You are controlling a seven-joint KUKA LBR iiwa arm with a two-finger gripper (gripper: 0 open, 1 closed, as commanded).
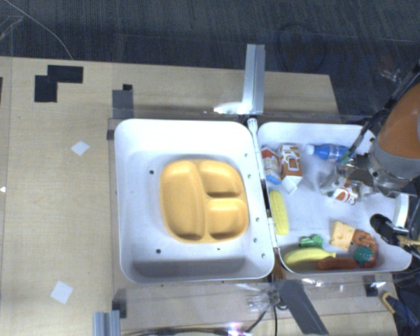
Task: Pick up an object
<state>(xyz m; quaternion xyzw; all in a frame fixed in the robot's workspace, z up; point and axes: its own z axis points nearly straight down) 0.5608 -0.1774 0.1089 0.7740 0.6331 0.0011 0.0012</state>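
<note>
The right white bin (309, 205) holds several toy foods. My gripper (338, 178) reaches in from the right, low over the bin's upper right part, just above a small white and orange packet (344, 196). A blue bottle (327, 150) lies just behind the gripper. A brown and white carton (290, 161) and a red and white packet (269, 163) lie to its left. A corn cob (280, 212) rests along the left wall. Near the front lie a banana (304, 256), a green piece (310, 241), a cheese wedge (341, 235) and a red sausage (338, 263).
The left white bin (126, 187) holds a yellow divided tray (203, 200). A metal post (255, 79) stands behind the wall between the bins. The arm's orange band (409, 121) hangs over the right bin's far right corner. An orange and teal toy (364, 247) sits at the front right.
</note>
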